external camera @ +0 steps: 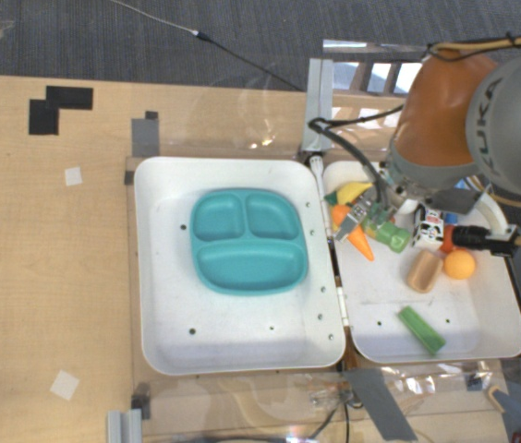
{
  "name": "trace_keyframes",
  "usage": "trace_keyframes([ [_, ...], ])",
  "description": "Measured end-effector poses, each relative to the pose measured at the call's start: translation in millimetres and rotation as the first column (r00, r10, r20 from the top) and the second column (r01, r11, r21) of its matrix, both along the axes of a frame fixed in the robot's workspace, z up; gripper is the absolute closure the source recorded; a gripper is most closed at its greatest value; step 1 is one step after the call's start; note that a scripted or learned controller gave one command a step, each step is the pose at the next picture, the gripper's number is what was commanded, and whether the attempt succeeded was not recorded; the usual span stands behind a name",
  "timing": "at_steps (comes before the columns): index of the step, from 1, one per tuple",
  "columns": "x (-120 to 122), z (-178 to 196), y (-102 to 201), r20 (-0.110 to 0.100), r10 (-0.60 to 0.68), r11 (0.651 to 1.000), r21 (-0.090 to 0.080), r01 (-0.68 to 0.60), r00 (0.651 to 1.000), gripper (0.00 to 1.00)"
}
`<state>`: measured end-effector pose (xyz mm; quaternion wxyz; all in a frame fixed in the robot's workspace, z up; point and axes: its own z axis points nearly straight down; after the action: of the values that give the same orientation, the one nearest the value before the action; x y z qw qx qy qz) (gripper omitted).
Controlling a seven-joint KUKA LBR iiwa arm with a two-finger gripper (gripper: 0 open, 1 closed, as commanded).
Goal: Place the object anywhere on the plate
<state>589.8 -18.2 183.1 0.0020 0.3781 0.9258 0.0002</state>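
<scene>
A teal plate (247,242) with three compartments lies in the middle of the left bin (163,330). My gripper (371,218) hangs low over the upper left part of the right bin (482,335), close above a cluster of toy foods. Under and beside it are an orange carrot (359,241), a yellow piece (350,193) and a green piece (392,237). The arm's wrist hides the bin's back part.
Further right in the right bin lie a tan cylinder (422,270), an orange ball (460,264) and a green block (422,329) near the front. A raised divider (333,266) separates the two bins. A black cable (344,141) loops beside the wrist.
</scene>
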Motion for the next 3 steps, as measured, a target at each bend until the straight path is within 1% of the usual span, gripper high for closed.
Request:
trace_keyframes([
  [1,-15,-1,73,-0.004,-0.202,0.979,0.002,0.202,0.979,1.00],
  [2,-15,-1,71,-0.003,-0.204,0.979,0.001,0.204,0.979,0.00],
  [3,79,-1,91,-0.001,-0.397,0.918,0.001,0.397,0.918,0.00],
])
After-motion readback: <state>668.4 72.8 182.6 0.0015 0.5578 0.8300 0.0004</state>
